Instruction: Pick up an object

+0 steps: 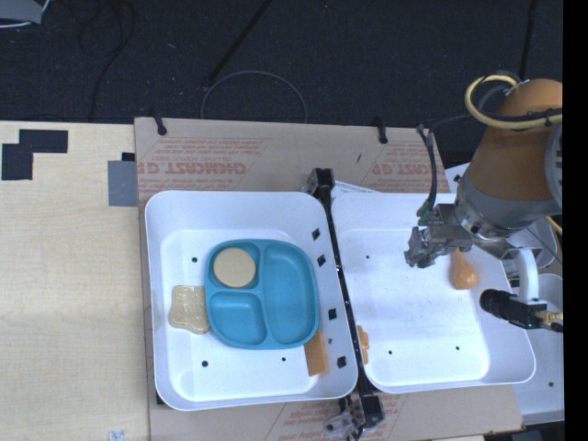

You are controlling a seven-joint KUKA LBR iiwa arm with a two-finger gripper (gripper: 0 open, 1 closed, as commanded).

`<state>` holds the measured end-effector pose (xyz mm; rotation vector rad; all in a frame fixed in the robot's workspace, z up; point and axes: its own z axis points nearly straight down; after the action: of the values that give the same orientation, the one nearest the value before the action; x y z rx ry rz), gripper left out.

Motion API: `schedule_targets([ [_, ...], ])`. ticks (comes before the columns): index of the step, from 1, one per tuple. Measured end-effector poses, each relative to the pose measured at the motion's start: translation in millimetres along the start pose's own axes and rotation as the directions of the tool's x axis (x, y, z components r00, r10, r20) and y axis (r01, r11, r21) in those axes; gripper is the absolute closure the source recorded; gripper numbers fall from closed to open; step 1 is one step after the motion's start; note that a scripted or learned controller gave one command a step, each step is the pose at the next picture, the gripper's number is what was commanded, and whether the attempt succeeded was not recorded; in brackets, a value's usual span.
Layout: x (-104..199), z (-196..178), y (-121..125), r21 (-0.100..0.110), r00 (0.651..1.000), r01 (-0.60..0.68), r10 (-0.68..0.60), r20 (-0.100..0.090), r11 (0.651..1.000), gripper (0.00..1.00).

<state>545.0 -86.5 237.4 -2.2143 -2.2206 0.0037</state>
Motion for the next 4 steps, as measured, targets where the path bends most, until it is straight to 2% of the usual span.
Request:
schedule_targets([
  [1, 45.9, -0.7, -21.5, 0.0, 1.0, 0.001, -0.001, 0.0, 1.0, 1.0],
  [3, 132.4, 0.6, -38.3, -0.002, 1.0, 0.0, 0.0, 0.001, 1.0, 1.0],
  [4, 177.1, 11.9, -56.9, 0.001, 1.0, 0.001, -0.001, 0.002, 1.0, 1.0],
])
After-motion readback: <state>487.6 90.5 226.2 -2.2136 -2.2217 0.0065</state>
